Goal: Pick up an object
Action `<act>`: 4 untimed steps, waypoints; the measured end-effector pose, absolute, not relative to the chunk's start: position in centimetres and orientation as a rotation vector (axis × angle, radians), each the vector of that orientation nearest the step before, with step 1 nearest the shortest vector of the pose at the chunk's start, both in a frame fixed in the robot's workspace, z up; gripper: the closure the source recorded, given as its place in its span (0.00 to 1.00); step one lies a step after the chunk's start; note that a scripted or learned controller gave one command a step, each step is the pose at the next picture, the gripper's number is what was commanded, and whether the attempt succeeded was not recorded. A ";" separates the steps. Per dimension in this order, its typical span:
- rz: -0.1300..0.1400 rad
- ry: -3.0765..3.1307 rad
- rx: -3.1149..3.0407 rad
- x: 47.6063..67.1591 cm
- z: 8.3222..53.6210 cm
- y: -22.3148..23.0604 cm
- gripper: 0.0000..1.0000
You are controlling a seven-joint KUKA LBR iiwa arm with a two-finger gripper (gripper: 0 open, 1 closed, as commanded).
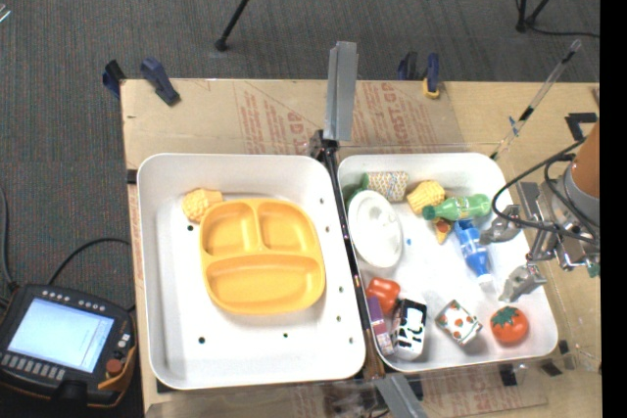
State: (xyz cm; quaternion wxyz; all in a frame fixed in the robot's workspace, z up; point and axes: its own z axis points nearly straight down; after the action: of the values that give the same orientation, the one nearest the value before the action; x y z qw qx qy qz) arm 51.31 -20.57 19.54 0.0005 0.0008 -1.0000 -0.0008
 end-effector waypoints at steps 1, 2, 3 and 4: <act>-0.010 -3.129 0.097 55.6 8.9 -21.1 0.00; -0.005 -3.140 0.070 56.1 8.7 -12.6 0.00; 0.023 -3.123 0.309 63.5 9.2 -11.1 0.00; 0.000 -3.109 0.466 60.7 8.9 -17.9 0.00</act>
State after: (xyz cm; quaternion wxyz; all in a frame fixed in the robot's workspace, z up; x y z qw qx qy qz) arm 60.68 -17.91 8.87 -0.0013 0.1484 -0.9889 -0.0001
